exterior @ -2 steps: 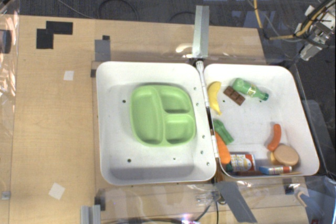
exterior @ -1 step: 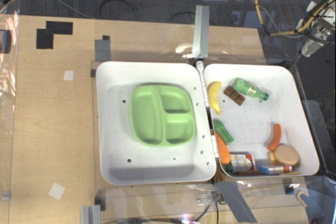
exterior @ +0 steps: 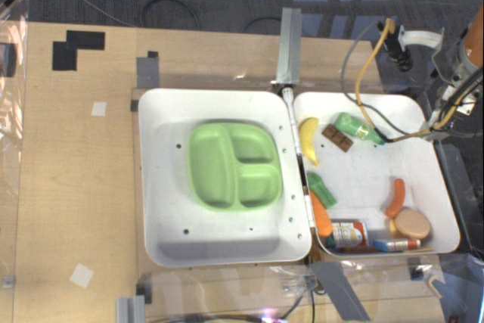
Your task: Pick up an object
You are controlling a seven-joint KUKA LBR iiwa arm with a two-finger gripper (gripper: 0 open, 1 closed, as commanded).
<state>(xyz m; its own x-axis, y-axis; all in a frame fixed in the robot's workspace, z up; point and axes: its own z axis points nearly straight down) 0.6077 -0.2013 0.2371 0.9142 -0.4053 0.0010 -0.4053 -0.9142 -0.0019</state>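
One grey arm [exterior: 463,60] enters at the upper right edge of the frame, an orange patch showing at the very border. Its gripper [exterior: 452,91] sits over the upper right corner of the right bin [exterior: 412,163], among cables. Whether it is open or closed cannot be told, and nothing can be seen in its hold.

Down-left of it, in the bin's upper part, lie a green bottle [exterior: 355,126], a brown chocolate bar [exterior: 338,138] and a yellow banana [exterior: 308,140] by the left wall. Along the lower edge are a red sausage [exterior: 397,197], a tan round disc [exterior: 412,223], a can [exterior: 348,232], an orange carrot [exterior: 321,219] and a green piece [exterior: 321,189].

Further left, the left bin [exterior: 162,223] holds a green divided plate [exterior: 233,166].
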